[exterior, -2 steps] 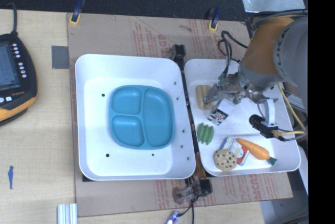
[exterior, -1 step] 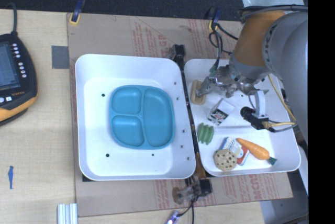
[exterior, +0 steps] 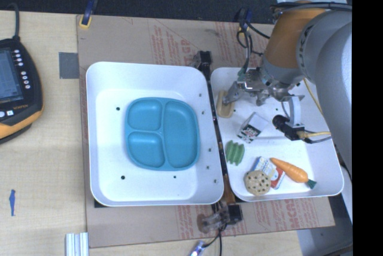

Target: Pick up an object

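The arm's grey body [exterior: 326, 63] hides the upper right of the right bin [exterior: 323, 188]. The gripper [exterior: 254, 93] hangs low there; how far its jaws stand apart cannot be told. Lower in that bin lie a carrot [exterior: 291, 170], a cookie [exterior: 257, 182] and a green pod [exterior: 234, 153]. The small card's [exterior: 250, 131] print is unreadable. Red lettering on the cardboard [exterior: 161, 45] is too faint to read.

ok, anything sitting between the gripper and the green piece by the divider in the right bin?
Nothing visible. The gripper is at the far end of the right bin; the green piece lies nearer the camera against the divider. Bare bin floor between them; the small black-and-white item sits just right of that line.
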Controlling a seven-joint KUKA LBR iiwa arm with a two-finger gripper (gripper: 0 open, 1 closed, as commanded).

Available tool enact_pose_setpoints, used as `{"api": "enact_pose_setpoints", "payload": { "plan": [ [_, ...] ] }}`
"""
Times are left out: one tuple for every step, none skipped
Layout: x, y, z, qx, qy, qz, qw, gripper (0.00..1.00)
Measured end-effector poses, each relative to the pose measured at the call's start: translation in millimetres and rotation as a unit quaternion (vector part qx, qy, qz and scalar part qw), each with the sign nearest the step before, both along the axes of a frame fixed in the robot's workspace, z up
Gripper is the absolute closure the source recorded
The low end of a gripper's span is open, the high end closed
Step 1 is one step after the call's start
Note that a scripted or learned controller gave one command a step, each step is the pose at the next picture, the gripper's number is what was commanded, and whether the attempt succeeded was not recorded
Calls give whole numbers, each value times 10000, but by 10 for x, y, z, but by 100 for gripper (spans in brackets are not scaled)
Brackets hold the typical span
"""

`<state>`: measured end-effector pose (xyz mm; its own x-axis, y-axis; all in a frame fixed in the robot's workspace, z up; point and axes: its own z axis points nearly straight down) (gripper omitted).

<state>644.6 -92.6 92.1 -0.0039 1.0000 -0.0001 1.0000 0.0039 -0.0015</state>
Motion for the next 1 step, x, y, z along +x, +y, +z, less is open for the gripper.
{"api": "enact_pose_setpoints", "payload": {
  "plan": [
    [114, -961, 1, -3, 3, -12, 10000, 0]
  ]
}}
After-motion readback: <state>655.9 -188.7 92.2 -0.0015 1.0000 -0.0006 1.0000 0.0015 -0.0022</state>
